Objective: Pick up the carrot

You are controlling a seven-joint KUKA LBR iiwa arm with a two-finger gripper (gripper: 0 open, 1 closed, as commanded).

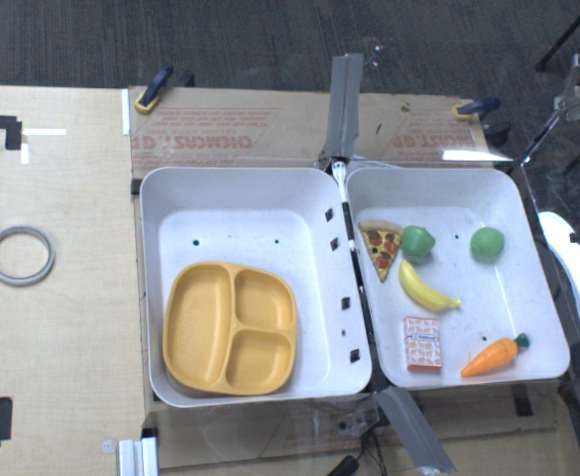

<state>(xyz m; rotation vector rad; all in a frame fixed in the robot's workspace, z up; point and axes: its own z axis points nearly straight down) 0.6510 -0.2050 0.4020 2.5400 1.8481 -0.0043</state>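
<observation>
carrot (490,357): orange, with a small green top
pose: lying flat, slanted, green end up and to the right
place: right bin's near right corner

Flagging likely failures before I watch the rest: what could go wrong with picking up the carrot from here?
1. The carrot lies in the right bin's near corner, close to the walls, so a descending pincer could hit the rim.
2. It lies flat and tapered; a grip near the thin tip might slip.
3. The small box sits nearby and could get nudged.
</observation>
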